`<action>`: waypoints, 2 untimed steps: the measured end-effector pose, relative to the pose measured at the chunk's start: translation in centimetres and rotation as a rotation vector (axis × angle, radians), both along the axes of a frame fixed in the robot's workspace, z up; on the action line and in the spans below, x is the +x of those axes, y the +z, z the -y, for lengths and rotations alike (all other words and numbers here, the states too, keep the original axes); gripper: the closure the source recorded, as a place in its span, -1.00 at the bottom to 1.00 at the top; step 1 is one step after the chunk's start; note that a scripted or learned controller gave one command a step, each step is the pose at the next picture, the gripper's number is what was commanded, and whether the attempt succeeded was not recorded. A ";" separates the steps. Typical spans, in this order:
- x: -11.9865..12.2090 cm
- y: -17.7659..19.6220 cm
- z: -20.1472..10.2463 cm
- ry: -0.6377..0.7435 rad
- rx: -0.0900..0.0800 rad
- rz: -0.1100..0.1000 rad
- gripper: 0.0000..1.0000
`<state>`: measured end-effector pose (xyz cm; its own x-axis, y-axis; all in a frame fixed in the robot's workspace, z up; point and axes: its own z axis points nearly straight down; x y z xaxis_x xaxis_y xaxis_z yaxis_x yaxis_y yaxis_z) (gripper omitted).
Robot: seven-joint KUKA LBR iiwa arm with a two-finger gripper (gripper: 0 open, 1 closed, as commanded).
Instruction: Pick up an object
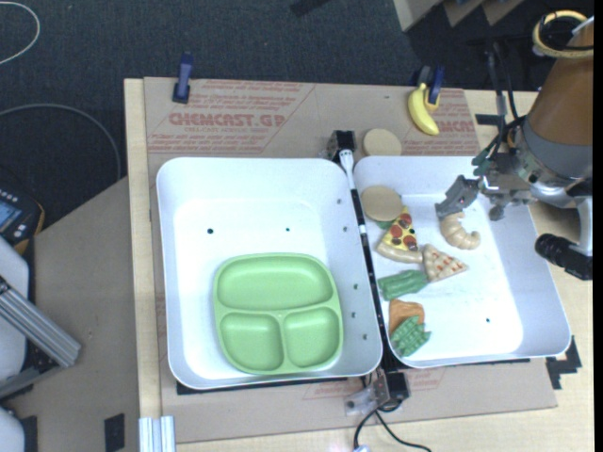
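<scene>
Figure: overhead view of a bench carrying two shallow white bins; the arm (pixel 563 111) enters from the right. Left bin (pixel 188 205): smooth, glossy moulded plastic with rounded corners, holding a pale green three-compartment tray (pixel 278 311) of matte plastic at its near side. Right bin (pixel 509 299): same form, holding a cluster of small toy foods along its left half. In descending size: a flat tan disc (pixel 382 201) at the far left; a pizza slice (pixel 399 237) with red spots; a second, paler wedge (pixel 443 265); a ridged green pod (pixel 399 282); an orange block (pixel 406 310) with a leafy green piece (pixel 409 333) nearest; and a curved, croissant-like pastry (pixel 460 233). The gripper (pixel 478 194) hangs above the pastry with its two fingers spread apart, nothing between them. The pastry appears the likeliest target: it lies apart from its neighbours. A sound grasp probably calls for a straight descent, the fingers straddling the narrow middle of the curve, then closing before lifting
</scene>
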<state>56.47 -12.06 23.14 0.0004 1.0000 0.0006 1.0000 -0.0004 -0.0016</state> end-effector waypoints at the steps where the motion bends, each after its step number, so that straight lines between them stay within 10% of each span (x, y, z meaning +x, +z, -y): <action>1: -6.9 -14.9 0.4 -0.003 0.005 -0.014 -1.00; 2: -5.4 -14.7 -2.6 0.003 0.000 0.002 -1.00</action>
